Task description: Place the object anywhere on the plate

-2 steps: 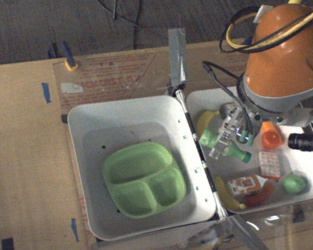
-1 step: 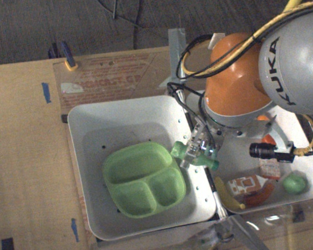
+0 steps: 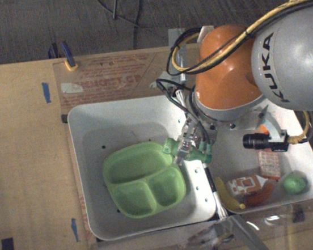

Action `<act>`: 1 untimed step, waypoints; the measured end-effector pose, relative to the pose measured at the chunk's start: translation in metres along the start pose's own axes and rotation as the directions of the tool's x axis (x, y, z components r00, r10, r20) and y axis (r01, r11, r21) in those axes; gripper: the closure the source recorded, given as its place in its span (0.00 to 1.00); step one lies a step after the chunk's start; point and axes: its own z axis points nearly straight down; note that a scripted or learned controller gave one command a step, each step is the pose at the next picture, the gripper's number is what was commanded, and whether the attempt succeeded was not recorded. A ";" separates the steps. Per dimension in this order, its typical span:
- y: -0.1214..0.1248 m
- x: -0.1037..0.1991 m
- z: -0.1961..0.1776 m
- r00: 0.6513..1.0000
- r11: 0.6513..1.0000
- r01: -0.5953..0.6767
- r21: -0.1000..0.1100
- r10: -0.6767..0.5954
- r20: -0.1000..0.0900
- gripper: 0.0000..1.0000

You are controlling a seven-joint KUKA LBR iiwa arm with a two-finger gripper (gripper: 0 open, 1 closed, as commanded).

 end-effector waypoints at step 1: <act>0.026 0.017 -0.007 0.998 0.998 0.067 0.000 -0.067 0.000 1.00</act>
